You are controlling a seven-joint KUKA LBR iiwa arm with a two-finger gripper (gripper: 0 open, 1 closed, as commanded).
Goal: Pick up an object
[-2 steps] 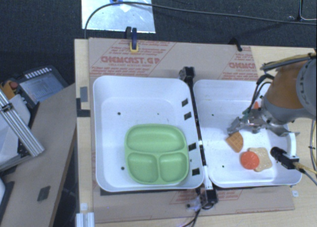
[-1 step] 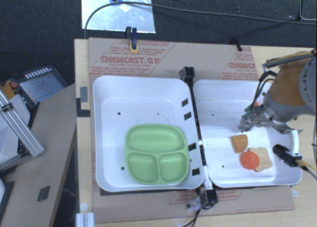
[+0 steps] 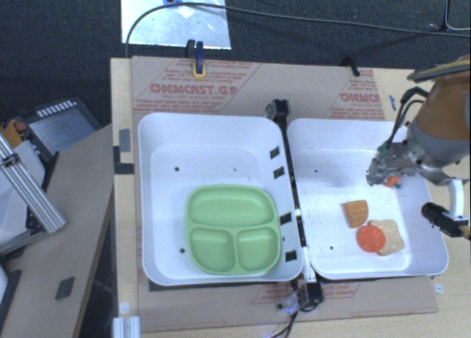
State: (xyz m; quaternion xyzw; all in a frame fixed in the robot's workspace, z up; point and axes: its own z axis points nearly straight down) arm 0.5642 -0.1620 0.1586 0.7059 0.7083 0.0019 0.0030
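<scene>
Gripper (image 3: 385, 172) sits over the right bin (image 3: 324, 182), near its right wall, about mid-depth. The candidate objects lie toward the bin's near right corner, so the coming move is down-view and slightly left from the gripper.

Objects in the right bin:
- orange-brown block (image 3: 356, 213), nearest to the gripper, apart from it with bare bin floor between. Roughly squarish, no clear long axis.
- red-orange round piece (image 3: 371, 238), just past the block, toward the near edge.
- tan bread-like slice (image 3: 391, 235), touching or partly under the round piece on its right side; can't tell which overlaps.

The block stands just beside the other two, a narrow gap at most.

Gripper state: can't tell. The tip reads as a dark grey cluster with a small red-orange spot in it; that could be gripper hardware or something small in it, resolution too low to say. No bin object is visibly between its parts.

Left bin (image 3: 213, 152) carries a green three-compartment tray (image 3: 232, 229) toward its near edge, well apart from the gripper.

My read: the block is the easiest target, being isolated and closest. The round piece and slice are crowded together, so there's a risk of nudging one while closing on the other.
</scene>
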